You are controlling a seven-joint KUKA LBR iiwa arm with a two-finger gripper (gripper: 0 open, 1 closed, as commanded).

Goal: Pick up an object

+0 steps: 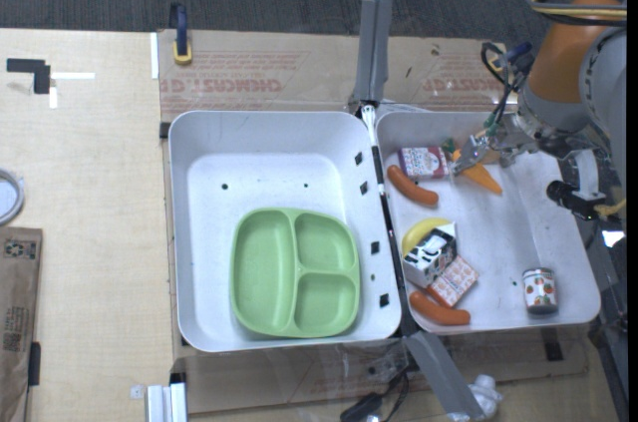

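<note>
End effector (pixel 477 154) low over far part of right bin (pixel 503 295), arm entering from right. Tip just beside orange carrot (pixel 484 178) and small packet (pixel 422 162); cannot tell whether pinching anything. Sausage (pixel 412 188) near packet. Banana (pixel 422 232), milk carton (pixel 430 257), second sausage (pixel 439 310), can (pixel 539 291) at near side. Left bin (pixel 199 211) holds green divided plate (pixel 296 272).

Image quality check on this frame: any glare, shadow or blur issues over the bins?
Camera view: lighting even and soft, no harsh glare on either white bin; faint shadow along the green divided plate; the tool over the carrot looks slightly soft, and small labels are unreadable.
</note>
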